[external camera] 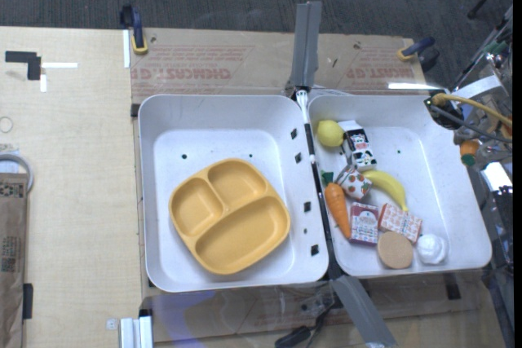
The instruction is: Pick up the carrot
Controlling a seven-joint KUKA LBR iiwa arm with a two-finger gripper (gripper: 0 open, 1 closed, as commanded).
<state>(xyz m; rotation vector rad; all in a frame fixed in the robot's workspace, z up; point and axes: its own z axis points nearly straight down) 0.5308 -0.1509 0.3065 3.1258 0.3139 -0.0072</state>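
Observation:
The carrot [337, 209] is orange with a small green top. It lies along the left wall of the right bin [457, 200], its tip pointing toward the front. A red snack box [364, 223] touches its right side, and a strawberry-patterned item [353, 183] sits just behind its top. Parts of the arm [489, 126], with cables and a yellow hose, hang over the right bin's far right rim, well away from the carrot.
The right bin also holds a lemon [329, 133], a cow-patterned carton [357, 145], a banana [388, 186], a second red box [400, 222], a round biscuit [395, 251] and a white lump [431, 248]. A yellow divided plate [230, 214] lies in the left bin [163, 134].

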